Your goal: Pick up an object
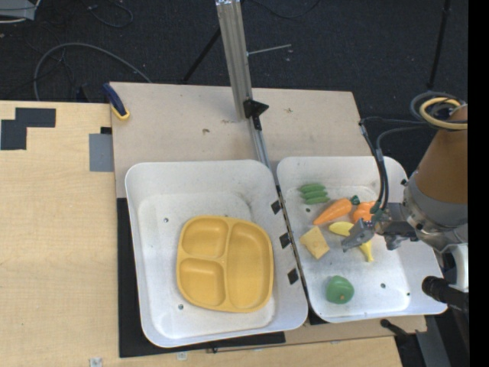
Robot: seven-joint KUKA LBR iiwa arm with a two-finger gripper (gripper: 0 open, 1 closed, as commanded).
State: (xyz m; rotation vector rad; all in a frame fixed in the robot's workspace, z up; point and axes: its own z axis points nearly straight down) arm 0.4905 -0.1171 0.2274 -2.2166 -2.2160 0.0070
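The gripper (362, 236) hung low over the right bin (397, 297) near its middle, its fingers too dark to read as spread or pressed, crowding the carrot (333, 211) and yellow pieces (341, 228), while the bin's near edge lay open around the green apple (340, 289).

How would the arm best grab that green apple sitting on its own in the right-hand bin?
Probably straight down from above, jaws closing across the widest part of the green apple. It is round and squat, and stands apart from the cheese wedge and carrot, so both sides look free.
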